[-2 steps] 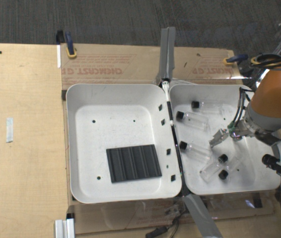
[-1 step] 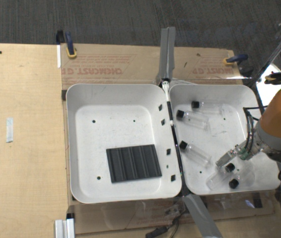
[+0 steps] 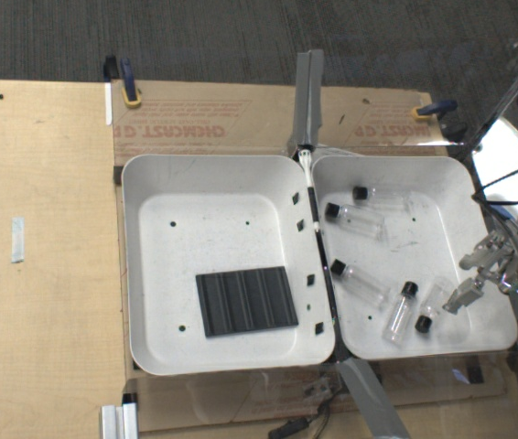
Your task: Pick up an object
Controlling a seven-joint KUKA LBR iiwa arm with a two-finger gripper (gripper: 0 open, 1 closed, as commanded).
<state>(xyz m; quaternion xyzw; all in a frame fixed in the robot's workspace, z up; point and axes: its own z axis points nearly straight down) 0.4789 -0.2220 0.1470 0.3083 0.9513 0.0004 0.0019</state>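
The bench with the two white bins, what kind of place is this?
Probably a robotics lab test bench: two shallow white plastic bins on clamped cardboard, clear black-capped vials for picking, and a metal two-finger gripper reaching in.

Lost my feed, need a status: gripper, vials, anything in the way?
Gripper at right bin's right edge, nothing between its fingers. Clear black-capped vials loose on that bin's floor. Black ridged tray in left bin. Path unobstructed.

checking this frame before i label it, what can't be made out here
- Claw, camera view: small and partly cut off by the right edge, so whether it grips anything is unclear.
- Clear vials in the right bin: see-through against white; only the black caps are plain, and the contents are too faint.
- Black ridged tray in the left bin: slots too small to judge.
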